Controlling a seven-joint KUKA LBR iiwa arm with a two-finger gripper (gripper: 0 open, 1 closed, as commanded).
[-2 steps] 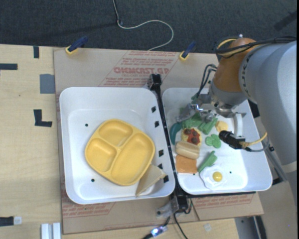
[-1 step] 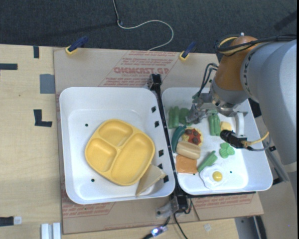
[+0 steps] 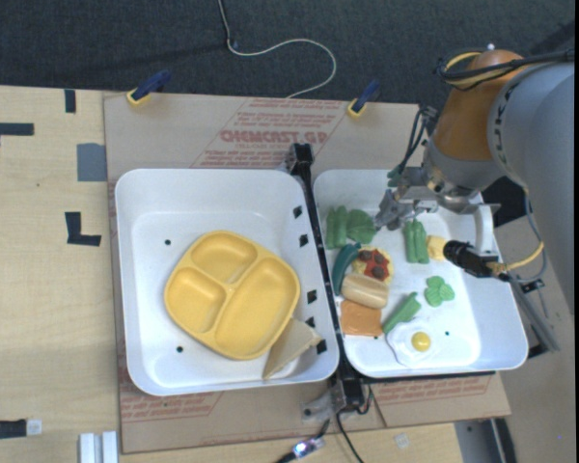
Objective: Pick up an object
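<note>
The right bin point(image 3: 497, 353) holds several toy foods. Among them are a ridged green piece point(image 3: 349, 226), a green pickle point(image 3: 416, 242), a red-topped hot dog point(image 3: 371, 264), a tan bun point(image 3: 363, 292), an orange slice point(image 3: 360, 321), a pea pod point(image 3: 401, 311), broccoli point(image 3: 438, 291) and a fried egg point(image 3: 417, 341). My gripper point(image 3: 394, 212) hangs low over the bin's back part, between the ridged green piece and the pickle. Nothing is visibly held in it.
The left bin point(image 3: 135, 196) contains a yellow divided plate point(image 3: 234, 293) and a beige wedge point(image 3: 291, 348) at its front right corner. A black divider clip point(image 3: 299, 157) sits between the bins. A white cable point(image 3: 280, 51) lies behind the bench.
</note>
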